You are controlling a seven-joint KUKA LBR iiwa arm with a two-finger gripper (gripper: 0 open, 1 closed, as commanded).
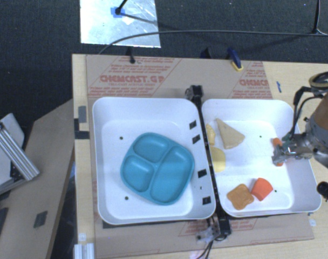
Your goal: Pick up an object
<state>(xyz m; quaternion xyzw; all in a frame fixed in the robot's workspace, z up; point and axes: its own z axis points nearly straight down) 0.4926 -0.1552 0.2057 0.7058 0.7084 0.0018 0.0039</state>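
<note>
Your hand [281,154] sits low at the right edge of the right bin [261,108], and from this slant you cannot tell how it is set; the metal parts blur together. A small orange-red bit [275,142] peeks out just beside it, mostly hidden, so what it is stays unclear. The arm [323,125] is cut off at the frame's right side. Nearer the front of that bin you have an orange-red cup-like piece [262,188] touching a flat tan-orange piece [240,196]. Toward the divider lie a beige wedge [229,134] and pale yellow pieces [217,159], partly masked by the bin wall. The left bin [113,117] carries a blue sectioned plate [157,168], resting on the counter [131,74].
</note>
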